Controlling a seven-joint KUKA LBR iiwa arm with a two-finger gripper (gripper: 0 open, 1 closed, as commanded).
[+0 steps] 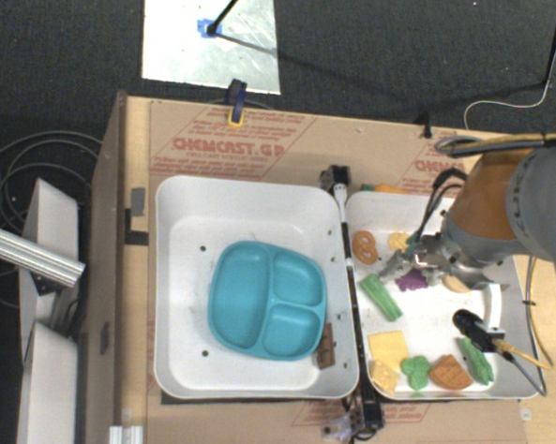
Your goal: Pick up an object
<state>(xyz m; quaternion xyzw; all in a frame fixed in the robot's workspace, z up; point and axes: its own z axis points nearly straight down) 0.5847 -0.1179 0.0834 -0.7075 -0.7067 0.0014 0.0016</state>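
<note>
My gripper (413, 263) hangs low over the upper middle of the right bin (442, 306). Directly beneath and in front of it lies a small purple piece (411, 281), very close to the tip, though I cannot tell whether they touch. A green bar (381, 296) lies just to the left, with an orange round biscuit (364, 247) and a small yellow bit (398, 241) nearby. Nothing is visibly held.
At the front of the right bin lie a yellow square (389, 346), a green blob (415, 370), a brown waffle piece (450, 372) and a green pickle (477, 361). The left bin (177, 257) holds a teal divided plate (267, 300) and a brown piece (327, 345).
</note>
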